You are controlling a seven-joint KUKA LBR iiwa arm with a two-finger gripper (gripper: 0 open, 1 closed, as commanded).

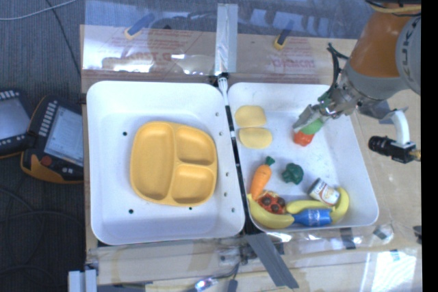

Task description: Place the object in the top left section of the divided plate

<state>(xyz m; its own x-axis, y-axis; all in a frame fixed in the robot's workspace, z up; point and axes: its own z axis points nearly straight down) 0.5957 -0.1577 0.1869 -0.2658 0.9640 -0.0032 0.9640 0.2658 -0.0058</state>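
Note:
A yellow divided plate [155, 162] lies in the left white bin [109, 113], with one long section on its left and two smaller ones on its right. My gripper [309, 122] reaches into the upper part of the right bin [356, 167]. Its fingers are shut on the green top of a small red-orange toy vegetable [303, 138], which hangs just below them. The gripper and the vegetable are well to the right of the plate, past the wall between the bins.
The right bin also holds two pale yellow pieces [250, 115], a carrot [260, 178], a broccoli [293, 174], a banana [287, 214], a small jar [323, 193] and a blue item [314, 217]. A handheld controller [55, 140] lies left of the bins.

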